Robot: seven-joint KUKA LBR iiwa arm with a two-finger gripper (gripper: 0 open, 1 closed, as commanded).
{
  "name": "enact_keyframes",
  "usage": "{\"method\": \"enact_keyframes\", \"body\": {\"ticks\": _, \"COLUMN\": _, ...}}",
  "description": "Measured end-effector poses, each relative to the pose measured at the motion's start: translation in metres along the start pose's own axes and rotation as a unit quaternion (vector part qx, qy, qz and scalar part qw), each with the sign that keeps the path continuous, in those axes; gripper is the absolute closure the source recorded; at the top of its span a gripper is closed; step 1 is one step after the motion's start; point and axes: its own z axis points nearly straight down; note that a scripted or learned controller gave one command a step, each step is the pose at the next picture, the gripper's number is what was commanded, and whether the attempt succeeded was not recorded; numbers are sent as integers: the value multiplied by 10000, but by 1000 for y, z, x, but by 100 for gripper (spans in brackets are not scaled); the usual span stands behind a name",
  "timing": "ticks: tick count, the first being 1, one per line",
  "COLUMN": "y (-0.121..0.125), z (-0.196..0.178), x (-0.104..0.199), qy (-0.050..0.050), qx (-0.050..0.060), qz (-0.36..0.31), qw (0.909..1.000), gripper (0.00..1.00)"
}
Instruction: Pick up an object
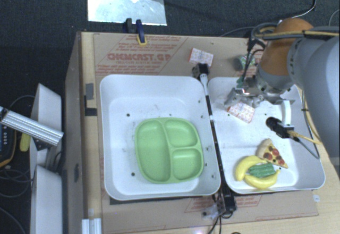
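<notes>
The brown board (133,49) under everything carries the clearest writing: "CHEMCAST GP" in red capitals along its far edge. The finer red lines beneath that are too small for me to read.

On the board sit the two white bins. The left bin (114,94) holds a green divided plate (169,149), which lies flat and well apart from me. My arm (313,63) reaches over the far part of the right bin (313,174), with my claw (244,92) low near that bin's far left corner.

As for the job, I judge it not yet done. Nothing shows between my claw's tips and nothing is raised off the bin floor. I cannot tell whether the claw is wide or narrow from this angle.

At the near end of the right bin lie a yellow banana (245,166) with a green vegetable (263,170) across it, and a pizza slice (272,153) just beside them.

The likeliest thing for me is the small red-and-white packet (241,111), which lies flat on the bin floor just under and beside my claw. Its print is too fine to read. What is left is closing on it and lifting.

A small white card (201,56) with red marks rests on the board beyond the bins, and I cannot read it either.
</notes>
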Motion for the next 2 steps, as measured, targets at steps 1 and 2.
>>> {"method": "enact_keyframes", "body": {"ticks": 1, "y": 1, "z": -11, "x": 0, "qy": 1, "qx": -13, "qz": -6, "qw": 10000, "gripper": 100}}
{"method": "enact_keyframes", "body": {"ticks": 2, "y": 1, "z": -11, "x": 0, "qy": 0, "qx": -12, "qz": -7, "qw": 10000, "gripper": 0}}
